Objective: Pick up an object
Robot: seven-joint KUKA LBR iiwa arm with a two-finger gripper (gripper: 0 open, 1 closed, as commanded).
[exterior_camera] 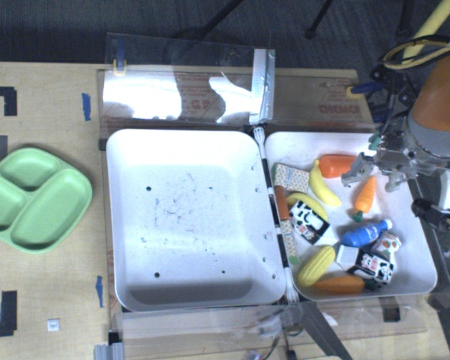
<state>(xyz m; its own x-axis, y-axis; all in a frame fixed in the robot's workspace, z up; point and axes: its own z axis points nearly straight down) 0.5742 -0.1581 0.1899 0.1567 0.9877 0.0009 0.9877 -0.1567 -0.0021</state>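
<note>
The right bin (424, 272) holds a heap of toys: a yellow banana (324, 184), an orange piece (337, 165), a small carrot (365, 193), a blue bottle (365, 233), a black-and-white box (307, 220), a yellow corn cob (317, 265), a long carrot (341, 283) and a black, white and red toy (377, 265). My gripper (376, 176) hangs over the bin's upper right part, just above the small carrot. Its fingers stand apart, open, with nothing between them.
The left bin (184, 216) lies beside the right one, the two sharing a middle wall. A green divided plate (34, 197) sits on the bench at far left. A clear plastic sheet (180, 88) stands behind the left bin. Cables and tripod legs surround the bench.
</note>
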